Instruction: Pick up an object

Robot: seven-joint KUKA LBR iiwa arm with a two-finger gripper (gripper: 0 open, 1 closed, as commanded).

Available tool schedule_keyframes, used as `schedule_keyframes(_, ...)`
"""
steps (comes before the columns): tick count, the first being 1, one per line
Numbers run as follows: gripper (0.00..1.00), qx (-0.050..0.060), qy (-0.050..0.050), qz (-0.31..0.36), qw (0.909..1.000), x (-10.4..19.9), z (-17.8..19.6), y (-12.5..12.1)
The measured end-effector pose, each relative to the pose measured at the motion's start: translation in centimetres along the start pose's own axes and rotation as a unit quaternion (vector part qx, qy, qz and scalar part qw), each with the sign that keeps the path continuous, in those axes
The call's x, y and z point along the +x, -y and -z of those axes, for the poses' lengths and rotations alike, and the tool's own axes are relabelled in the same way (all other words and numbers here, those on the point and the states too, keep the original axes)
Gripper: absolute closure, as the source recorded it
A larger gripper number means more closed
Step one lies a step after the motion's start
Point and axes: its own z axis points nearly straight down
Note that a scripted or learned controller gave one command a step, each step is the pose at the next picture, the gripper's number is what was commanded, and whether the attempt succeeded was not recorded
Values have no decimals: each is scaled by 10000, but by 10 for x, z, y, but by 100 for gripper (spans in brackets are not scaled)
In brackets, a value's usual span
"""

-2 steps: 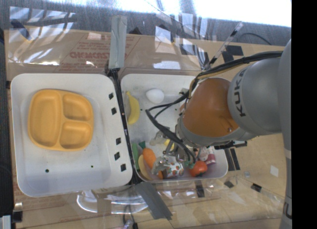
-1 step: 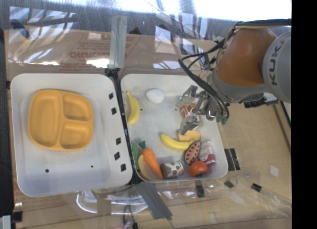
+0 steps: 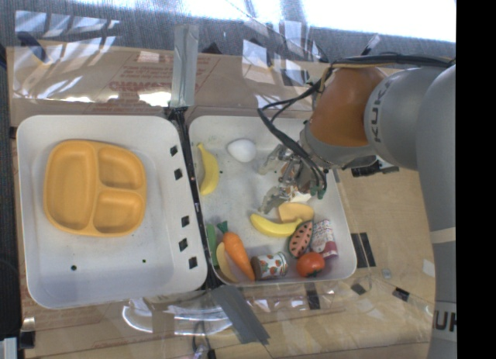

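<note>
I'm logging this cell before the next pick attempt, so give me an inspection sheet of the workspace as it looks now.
Surface: two shallow white bins side by side, left bin and right bin, on a bench lined with cardboard and tape.
Job's things: in the right bin, two bananas, a white egg, a carrot, a small can, a tomato and other toy food.
Clutter: a yellow divided tray lies in the left bin.
Grippers: the gripper hangs low over the right bin, above the banana near the middle; nothing seen between its fingers.
Cables: black cables loop off the wrist.
Surroundings: clear plastic sheeting behind the bins.
</note>
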Motion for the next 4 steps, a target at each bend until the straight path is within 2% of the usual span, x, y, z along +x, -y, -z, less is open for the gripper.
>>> schedule_keyframes(1, 100, 2, 21, 44, 10000, -2, 12, -2)
schedule_keyframes(2, 100, 6, 22, 1959, 9806, -14, 93, 18)
schedule_keyframes(3, 100, -1, 20, 2400, 9708, -20, 148, -39)
schedule_keyframes(4, 100, -5, -11, 3724, 9281, 2, 107, 23)
